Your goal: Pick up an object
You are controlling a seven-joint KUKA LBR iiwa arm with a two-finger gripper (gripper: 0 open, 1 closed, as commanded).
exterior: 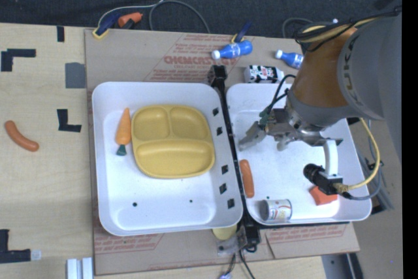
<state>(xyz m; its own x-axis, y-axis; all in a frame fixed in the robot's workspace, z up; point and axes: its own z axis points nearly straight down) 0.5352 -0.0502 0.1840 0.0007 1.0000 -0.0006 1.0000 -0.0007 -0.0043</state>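
Cardboard underlies both bins; we see the gripper (266, 136) at centre-right with fingers apart and nothing between them, poised for descent toward the sausage (246, 178) lower down.

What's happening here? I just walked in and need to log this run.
A grey robot arm reaches into the right bin, its gripper open and holding nothing. Below it lie a sausage, a small can and an orange block. The left bin holds a yellow plate and a carrot.
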